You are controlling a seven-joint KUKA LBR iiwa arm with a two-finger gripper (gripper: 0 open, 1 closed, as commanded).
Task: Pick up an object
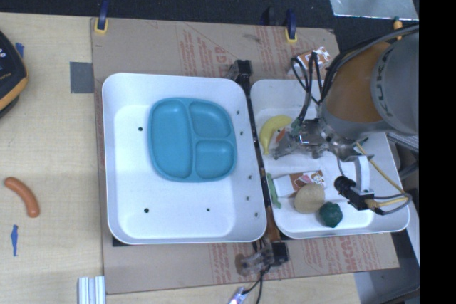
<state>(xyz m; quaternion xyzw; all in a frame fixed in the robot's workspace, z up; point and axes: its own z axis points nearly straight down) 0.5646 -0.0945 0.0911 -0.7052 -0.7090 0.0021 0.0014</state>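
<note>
The right bin [285, 227] holds a yellow banana-like piece [271, 129], a red and white packet [308, 179], a tan rounded object [308, 198], a dark green ball [330, 214] and a thin green strip [272, 190]. My gripper [290, 142] hangs low over the right bin's left part, right beside the yellow piece. The grey arm with its orange band [356, 92] covers the bin's upper right. A blue divided plate [192, 138] lies in the left bin [121, 174].
On the bench to the left lie an orange sausage-shaped toy [23, 196] and a black and yellow device [10, 72] at the edge. Cables [374, 201] loop from the wrist over the right bin. Blue clamps [102, 15] hold the cardboard underlay.
</note>
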